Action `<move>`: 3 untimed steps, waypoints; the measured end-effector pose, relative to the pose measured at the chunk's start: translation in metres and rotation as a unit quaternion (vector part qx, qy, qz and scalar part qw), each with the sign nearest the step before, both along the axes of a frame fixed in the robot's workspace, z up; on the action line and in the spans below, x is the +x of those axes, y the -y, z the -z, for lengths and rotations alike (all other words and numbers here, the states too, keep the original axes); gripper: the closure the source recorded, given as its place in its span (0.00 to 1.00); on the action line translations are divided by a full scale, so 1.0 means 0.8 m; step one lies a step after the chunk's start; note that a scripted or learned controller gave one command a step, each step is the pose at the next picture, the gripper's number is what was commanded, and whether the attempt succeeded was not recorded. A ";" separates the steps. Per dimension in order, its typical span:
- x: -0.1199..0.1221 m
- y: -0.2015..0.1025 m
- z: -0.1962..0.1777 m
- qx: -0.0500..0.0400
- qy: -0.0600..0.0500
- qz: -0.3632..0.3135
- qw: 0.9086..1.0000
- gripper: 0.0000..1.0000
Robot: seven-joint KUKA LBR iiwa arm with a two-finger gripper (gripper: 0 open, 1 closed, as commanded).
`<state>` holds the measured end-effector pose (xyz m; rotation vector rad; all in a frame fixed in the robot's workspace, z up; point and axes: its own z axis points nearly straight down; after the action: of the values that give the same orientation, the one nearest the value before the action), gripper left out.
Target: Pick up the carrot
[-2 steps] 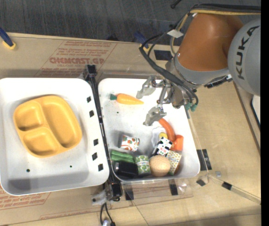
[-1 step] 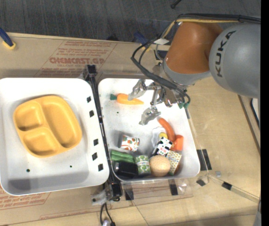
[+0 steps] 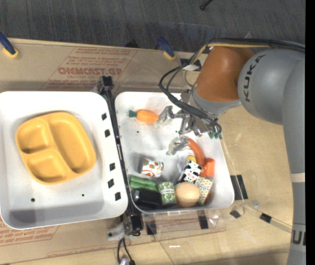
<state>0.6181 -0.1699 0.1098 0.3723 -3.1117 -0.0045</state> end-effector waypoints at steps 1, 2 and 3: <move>0.044 0.009 0.017 -0.005 -0.005 0.147 0.989 0.00; 0.031 -0.034 0.022 -0.010 -0.007 0.299 0.954 0.00; 0.029 -0.041 0.024 -0.006 -0.010 0.389 0.921 0.00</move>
<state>0.6412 -0.1373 0.0904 -0.8639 -2.9925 0.0076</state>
